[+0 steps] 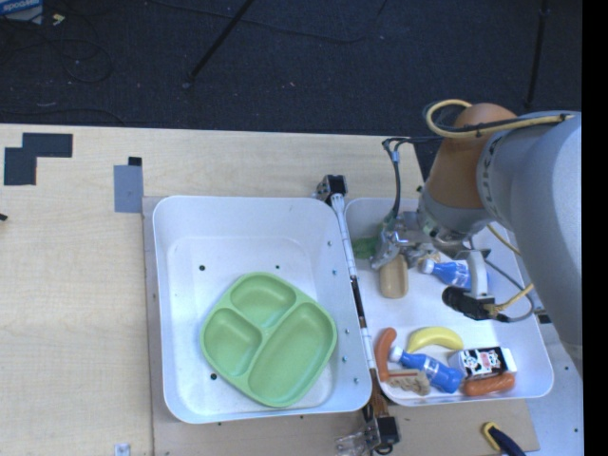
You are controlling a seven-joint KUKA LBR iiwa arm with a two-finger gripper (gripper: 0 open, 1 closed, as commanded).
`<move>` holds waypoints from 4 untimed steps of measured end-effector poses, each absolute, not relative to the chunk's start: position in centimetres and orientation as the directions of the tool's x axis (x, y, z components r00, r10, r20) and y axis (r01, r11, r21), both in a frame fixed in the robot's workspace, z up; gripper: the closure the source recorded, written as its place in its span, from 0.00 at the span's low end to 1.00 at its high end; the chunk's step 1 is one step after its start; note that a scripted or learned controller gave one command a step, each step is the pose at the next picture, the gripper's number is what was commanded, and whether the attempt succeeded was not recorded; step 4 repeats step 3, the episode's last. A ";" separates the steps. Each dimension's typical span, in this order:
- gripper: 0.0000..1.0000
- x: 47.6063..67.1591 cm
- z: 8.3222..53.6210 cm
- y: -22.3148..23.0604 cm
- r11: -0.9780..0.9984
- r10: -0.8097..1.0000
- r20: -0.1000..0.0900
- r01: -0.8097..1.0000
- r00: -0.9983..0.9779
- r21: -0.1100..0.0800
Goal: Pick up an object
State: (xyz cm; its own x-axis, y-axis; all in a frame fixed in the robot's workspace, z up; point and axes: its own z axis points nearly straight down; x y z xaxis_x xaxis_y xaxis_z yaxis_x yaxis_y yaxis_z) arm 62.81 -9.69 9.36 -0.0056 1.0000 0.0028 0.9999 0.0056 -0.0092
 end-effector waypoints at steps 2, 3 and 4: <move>1.00 54.3 25.0 -1.6 0.002 1.000 0.000 1.000 -0.002 -0.009; 1.00 52.3 26.6 -2.7 0.001 1.000 -0.001 1.000 -0.001 -0.009; 1.00 52.3 26.6 -2.7 0.001 1.000 -0.001 1.000 -0.001 -0.009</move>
